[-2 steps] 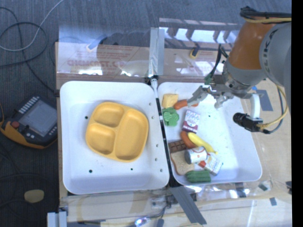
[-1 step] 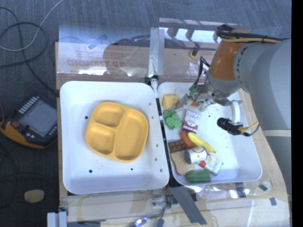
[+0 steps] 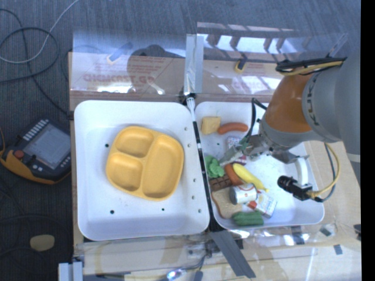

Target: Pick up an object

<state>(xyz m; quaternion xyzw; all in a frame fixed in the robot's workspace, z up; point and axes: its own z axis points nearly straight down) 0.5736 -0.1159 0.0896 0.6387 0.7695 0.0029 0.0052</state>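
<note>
- Toy food pieces (image 3: 237, 177) crowd the left half of the right white bin (image 3: 313, 218); its right half lies bare.
- Yellow three-section plastic plate (image 3: 145, 161) sits mid left white bin (image 3: 88, 215), wide margins around.
- Grey gripper (image 3: 237, 151) hovers above the pile's top; its grip state cannot be told.

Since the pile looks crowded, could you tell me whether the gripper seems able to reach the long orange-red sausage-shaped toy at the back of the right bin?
Probably yes. The long orange-red sausage-shaped toy lies uncovered, with only the yellow block beside it, and the gripper hovers close by over the right white bin.
</note>
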